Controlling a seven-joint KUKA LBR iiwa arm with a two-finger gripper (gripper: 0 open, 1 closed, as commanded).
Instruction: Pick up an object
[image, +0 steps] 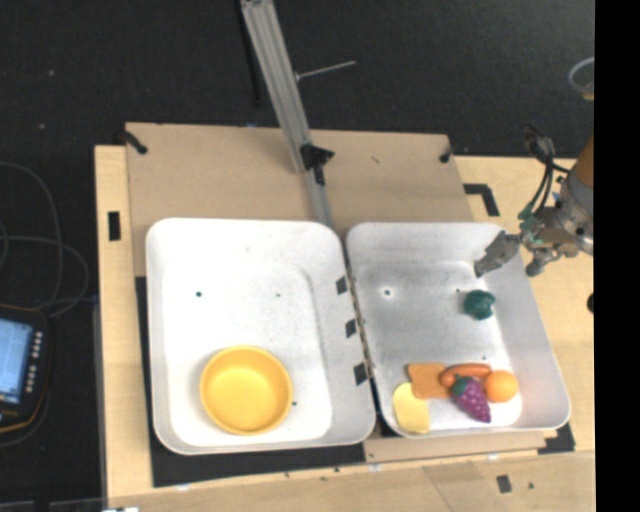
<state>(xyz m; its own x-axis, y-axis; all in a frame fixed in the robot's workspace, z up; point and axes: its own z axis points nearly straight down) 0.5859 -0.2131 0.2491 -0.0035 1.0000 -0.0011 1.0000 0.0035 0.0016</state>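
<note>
The right bin (420, 270) holds a small dark green object (479, 304) near its right wall. Along its front edge lie a pale yellow piece (410, 409), an orange slab (427, 380), a carrot-like piece (466, 371), a purple grape bunch (473, 399) and an orange ball (501, 386). My gripper (516, 254) hangs over the bin's upper right edge, above and to the right of the green object, fingers spread and open with nothing between them.
A yellow bowl (246, 389) sits in the front of the left bin (240, 270). A slanted metal pole (285, 95) rises from behind the bins. A dark tablet (15, 365) lies at the far left, off the bench.
</note>
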